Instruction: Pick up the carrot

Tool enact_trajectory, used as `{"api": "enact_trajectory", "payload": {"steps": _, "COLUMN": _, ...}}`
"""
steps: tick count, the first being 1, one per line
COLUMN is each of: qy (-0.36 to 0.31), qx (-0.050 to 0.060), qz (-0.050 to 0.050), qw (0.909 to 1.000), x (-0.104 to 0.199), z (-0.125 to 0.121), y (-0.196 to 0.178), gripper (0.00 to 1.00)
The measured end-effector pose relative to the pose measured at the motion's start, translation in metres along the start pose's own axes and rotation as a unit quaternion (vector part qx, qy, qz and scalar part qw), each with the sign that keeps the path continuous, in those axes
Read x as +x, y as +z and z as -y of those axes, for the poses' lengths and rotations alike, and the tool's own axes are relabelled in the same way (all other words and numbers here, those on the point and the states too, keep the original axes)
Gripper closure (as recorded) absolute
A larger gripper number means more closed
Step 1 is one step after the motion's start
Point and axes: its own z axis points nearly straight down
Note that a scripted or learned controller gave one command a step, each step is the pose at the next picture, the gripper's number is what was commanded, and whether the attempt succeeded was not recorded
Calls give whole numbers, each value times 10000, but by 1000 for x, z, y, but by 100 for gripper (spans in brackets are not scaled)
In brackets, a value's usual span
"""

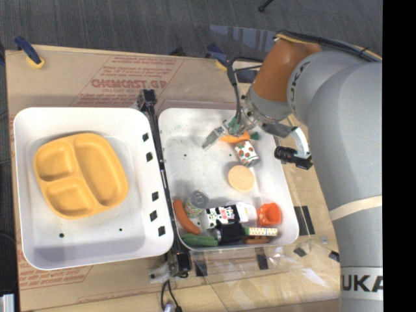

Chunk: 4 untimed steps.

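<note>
The carrot (235, 137) is small and orange with a green leafy end pointing right. It lies near the far edge of the right bin (188, 148). My gripper (223, 135) comes down from the grey arm with the orange band and sits right over the carrot's left end, touching or nearly touching it. The wrist hides part of the carrot, so a grasp cannot be confirmed.
A red-and-white patterned can (246, 153) lies just below the carrot, with a tan disc (241, 178) further down. Along the near wall are a red sausage (186, 218), a grey tin (195, 202), a black-and-white carton (227, 214) and an orange cup (269, 213). The left bin holds a yellow divided plate (79, 173).
</note>
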Motion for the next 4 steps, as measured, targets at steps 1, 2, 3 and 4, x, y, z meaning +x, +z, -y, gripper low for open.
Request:
{"api": "enact_trajectory", "payload": {"steps": 1, "qy": -33, "qx": -6, "qz": 112, "qw": 9999, "x": -5, "z": 0, "y": -15, "gripper": 100}}
{"api": "enact_trajectory", "payload": {"steps": 2, "qy": -1179, "qx": 96, "qz": 138, "qw": 9929, "x": 82, "z": -40, "y": -52, "gripper": 100}}
{"api": "enact_trajectory", "payload": {"steps": 3, "qy": -2127, "qx": 147, "qz": 116, "qw": 9769, "x": 32, "z": 8, "y": 8, "gripper": 100}}
{"api": "enact_trajectory", "payload": {"steps": 4, "qy": -2135, "qx": 128, "qz": 129, "qw": 9768, "x": 32, "z": 6, "y": 6, "gripper": 0}}
